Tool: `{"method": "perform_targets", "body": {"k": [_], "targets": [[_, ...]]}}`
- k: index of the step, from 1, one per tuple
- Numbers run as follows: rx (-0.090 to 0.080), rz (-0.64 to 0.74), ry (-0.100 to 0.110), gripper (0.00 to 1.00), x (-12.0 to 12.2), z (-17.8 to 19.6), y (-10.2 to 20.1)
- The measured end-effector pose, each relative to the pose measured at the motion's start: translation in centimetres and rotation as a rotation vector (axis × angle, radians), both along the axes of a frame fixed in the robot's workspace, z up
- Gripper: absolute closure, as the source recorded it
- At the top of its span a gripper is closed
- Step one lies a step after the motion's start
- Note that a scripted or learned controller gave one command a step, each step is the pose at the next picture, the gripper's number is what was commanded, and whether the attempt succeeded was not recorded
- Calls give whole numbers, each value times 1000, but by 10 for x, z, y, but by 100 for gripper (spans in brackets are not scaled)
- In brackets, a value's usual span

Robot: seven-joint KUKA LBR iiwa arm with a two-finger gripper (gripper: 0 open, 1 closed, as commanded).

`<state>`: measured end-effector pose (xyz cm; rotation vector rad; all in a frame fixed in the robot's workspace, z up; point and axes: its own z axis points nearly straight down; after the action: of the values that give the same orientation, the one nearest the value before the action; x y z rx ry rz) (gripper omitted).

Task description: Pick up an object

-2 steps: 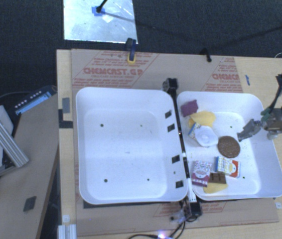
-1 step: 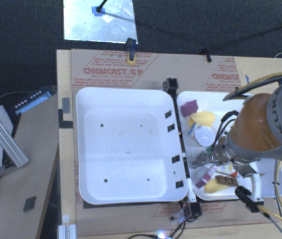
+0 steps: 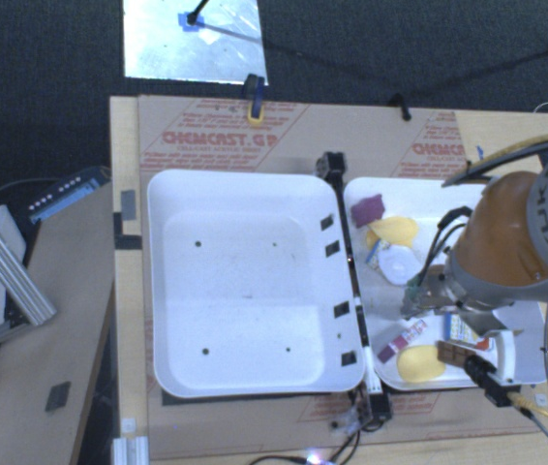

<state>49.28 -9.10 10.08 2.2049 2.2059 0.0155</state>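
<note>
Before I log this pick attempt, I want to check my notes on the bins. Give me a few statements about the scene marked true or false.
1. The objects lie in the right bin. True.
2. The arm hangs over the left bin. False: it is over the right bin.
3. A purple object lies near the right bin's far left corner. True.
4. Both yellow objects sit side by side. False: one yellow object lies toward the far end, the other yellow object by the near wall.
5. A red and white tube lies in the left bin. False: it is in the right bin.
</note>
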Motion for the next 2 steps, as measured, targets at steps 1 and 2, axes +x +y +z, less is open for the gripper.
{"method": "perform_targets", "body": {"k": [1,2], "targets": [[8,5,18,100,50,17,-4],[11,0,26,100,-4,-18,8]]}}
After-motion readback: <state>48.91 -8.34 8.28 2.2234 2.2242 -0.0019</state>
